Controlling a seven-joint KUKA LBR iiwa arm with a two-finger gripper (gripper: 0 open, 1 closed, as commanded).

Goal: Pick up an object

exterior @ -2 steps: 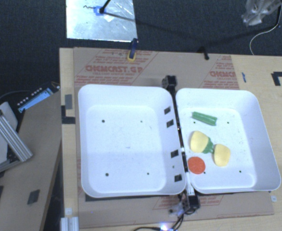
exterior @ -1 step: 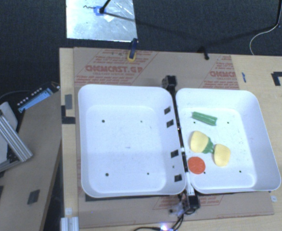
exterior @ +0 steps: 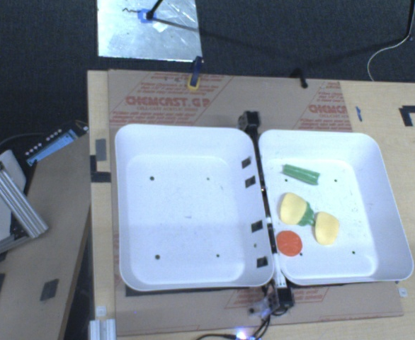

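The right bin (exterior: 381,190) holds three small objects. A green flat strip (exterior: 301,173) lies toward its back left. In front of it sits a yellow two-lobed piece joined by a green middle (exterior: 307,217), lying at a slant. A round orange-red disc (exterior: 289,243) rests near the bin's front left, close to the divider between the bins.
The left bin (exterior: 186,204) stands beside the right one on a cardboard sheet (exterior: 165,101). A shiny metal plate (exterior: 147,20) lies on the dark floor behind. A metal frame and a small device (exterior: 52,144) stand at the left.
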